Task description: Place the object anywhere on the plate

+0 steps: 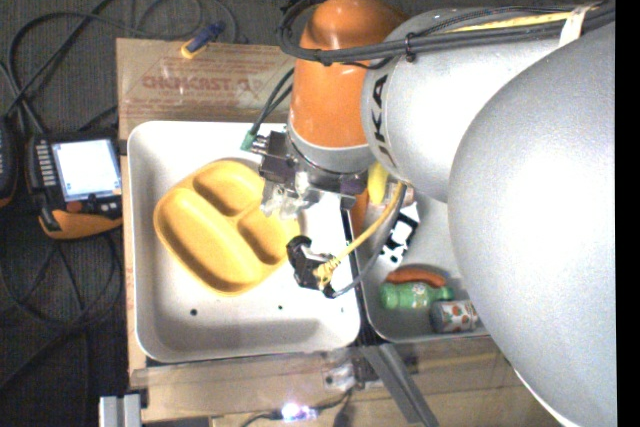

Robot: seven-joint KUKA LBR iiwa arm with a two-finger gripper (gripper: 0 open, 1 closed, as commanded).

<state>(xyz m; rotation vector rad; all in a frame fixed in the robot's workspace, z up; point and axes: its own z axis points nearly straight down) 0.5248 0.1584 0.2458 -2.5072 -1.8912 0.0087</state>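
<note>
your gripper point(283, 200) hovers at the yellow plate's point(215, 230) right rim, presumably lined up for a drop; you cannot tell whether it carries anything

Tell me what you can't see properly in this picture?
- Gripper: the camera view is blurred there, so its fingers and any load can't be made out.
- Right bin: the big grey arm covers most of it.
- Green bottle: its label is too small to read.
</note>
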